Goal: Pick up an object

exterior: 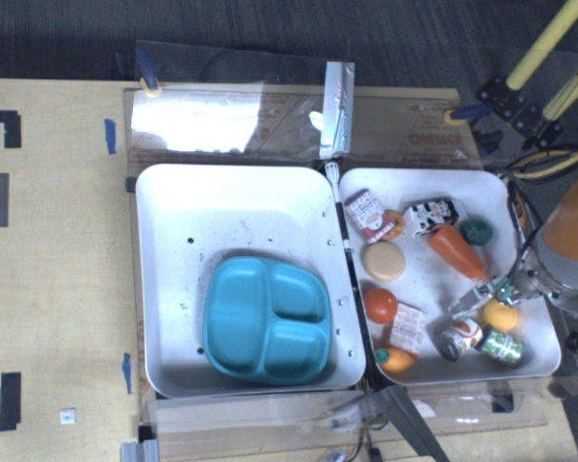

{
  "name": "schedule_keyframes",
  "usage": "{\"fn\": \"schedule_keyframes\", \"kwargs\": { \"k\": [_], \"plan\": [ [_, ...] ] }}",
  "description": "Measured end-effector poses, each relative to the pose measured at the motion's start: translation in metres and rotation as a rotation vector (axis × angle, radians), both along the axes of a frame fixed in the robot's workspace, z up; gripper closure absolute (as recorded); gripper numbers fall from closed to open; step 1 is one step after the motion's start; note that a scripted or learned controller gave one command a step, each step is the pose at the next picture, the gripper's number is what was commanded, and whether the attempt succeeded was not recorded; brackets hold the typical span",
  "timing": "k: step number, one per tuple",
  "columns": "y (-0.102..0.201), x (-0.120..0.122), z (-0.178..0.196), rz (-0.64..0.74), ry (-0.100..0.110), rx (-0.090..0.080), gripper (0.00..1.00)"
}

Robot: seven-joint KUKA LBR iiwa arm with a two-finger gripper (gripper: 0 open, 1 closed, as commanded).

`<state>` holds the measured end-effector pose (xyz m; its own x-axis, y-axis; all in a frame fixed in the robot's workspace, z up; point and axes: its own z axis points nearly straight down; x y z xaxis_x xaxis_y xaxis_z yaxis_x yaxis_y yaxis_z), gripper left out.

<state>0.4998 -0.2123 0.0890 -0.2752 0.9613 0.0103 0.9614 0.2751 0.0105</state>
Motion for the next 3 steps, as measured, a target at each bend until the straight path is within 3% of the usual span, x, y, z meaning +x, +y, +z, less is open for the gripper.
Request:
{"fn": "schedule_keyframes", "kwargs": {
  "k": [1,2,3],
  "plan": [
    [-0.004,0.001,0.010,-0.003,-0.006,-0.010,1.00],
    [-0.009,0.135,0.145,-0.062,-0.007,-0.016,1.00],
    [-0.010,0.132,0.139,-0.065,0.005,-0.014,0.00]
  ]
}}
